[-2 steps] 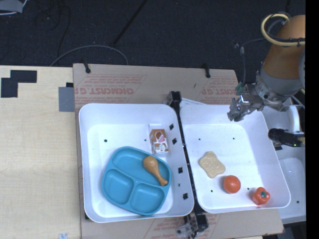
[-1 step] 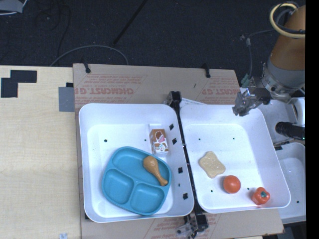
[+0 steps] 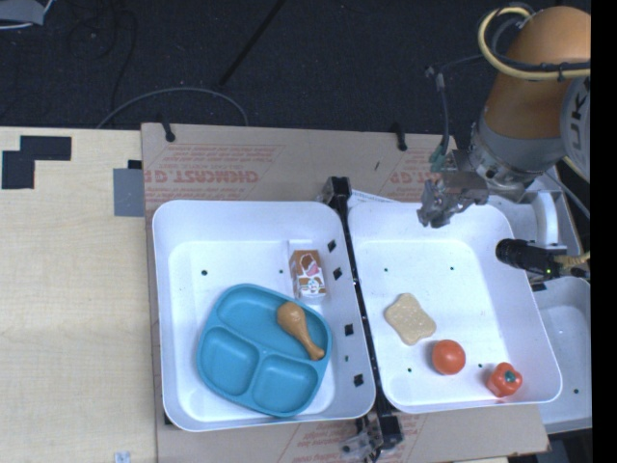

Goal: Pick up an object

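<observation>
A cardboard-lined bench (image 3: 241, 162) carries two white bins side by side under a dark background. Nearest the camera, in the right bin (image 3: 501, 258), a small red pepper (image 3: 504, 380) and a tomato (image 3: 447, 357) lie below the gripper, with a slice of bread (image 3: 410, 318) just up-left of them, its long axis running diagonally. In the left bin (image 3: 178, 249), well left of the gripper, a drumstick (image 3: 301, 328) rests on a blue divided plate (image 3: 246, 365), thick end up-left, beside a small carton (image 3: 308, 273). Farthest back, the gripper (image 3: 441, 205) hangs over the right bin's rear rim, holding nothing visible; how far its fingers are spread cannot be told.
</observation>
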